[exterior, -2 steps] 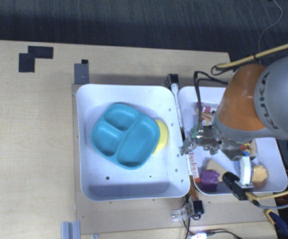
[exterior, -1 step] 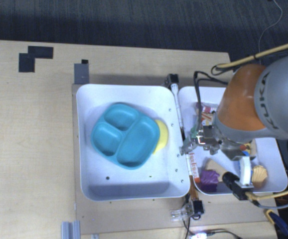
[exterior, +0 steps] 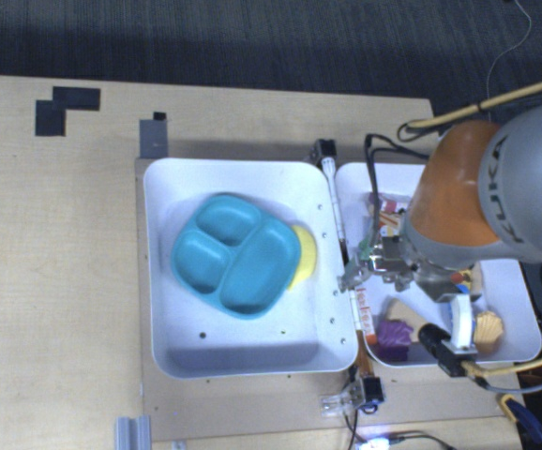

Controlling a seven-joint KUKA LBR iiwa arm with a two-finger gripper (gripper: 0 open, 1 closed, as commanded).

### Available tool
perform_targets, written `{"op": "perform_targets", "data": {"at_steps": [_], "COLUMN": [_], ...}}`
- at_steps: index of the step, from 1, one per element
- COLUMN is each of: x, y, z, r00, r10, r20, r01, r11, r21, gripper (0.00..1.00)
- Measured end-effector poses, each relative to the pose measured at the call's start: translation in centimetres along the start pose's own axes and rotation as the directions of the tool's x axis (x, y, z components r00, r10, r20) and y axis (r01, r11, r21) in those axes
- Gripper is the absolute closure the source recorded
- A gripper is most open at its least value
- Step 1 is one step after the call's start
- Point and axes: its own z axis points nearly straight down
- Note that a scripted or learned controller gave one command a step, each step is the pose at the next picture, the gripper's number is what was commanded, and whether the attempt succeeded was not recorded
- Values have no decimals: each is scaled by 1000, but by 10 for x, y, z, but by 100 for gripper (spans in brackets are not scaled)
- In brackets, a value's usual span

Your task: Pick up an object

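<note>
My gripper (exterior: 372, 264) hangs low over the left side of the right bin (exterior: 526, 343), close to the wall between the two bins, with the grey and orange wrist covering most of it. Just in front of it in that bin lie a purple object (exterior: 395, 336) and a pale tan piece (exterior: 403, 309). A beige object (exterior: 489, 326) rests toward the bin's front right. Small reddish items (exterior: 389, 216) show behind the gripper. I see nothing between the gripper and these things that tells a hold.
The left bin (exterior: 173, 336) holds a blue divided plate (exterior: 235, 254) with a yellow object (exterior: 306, 254) sticking out from under its right edge. Clamps and cables sit along the divider and the bench's front edge (exterior: 355, 397).
</note>
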Motion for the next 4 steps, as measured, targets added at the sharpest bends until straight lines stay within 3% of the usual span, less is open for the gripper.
{"op": "perform_targets", "data": {"at_steps": [2, 3, 4], "x": [0, -40, -82], "y": [0, 3, 1], "z": [0, 17, 66], "r00": [1000, 1000, 1000], "r10": [0, -2, -1], "r20": [0, -1, 0], "r01": [0, 2, 1], "r11": [1000, 1000, 1000], "r21": [0, 0, 1], "gripper": [0, 0, 0]}}
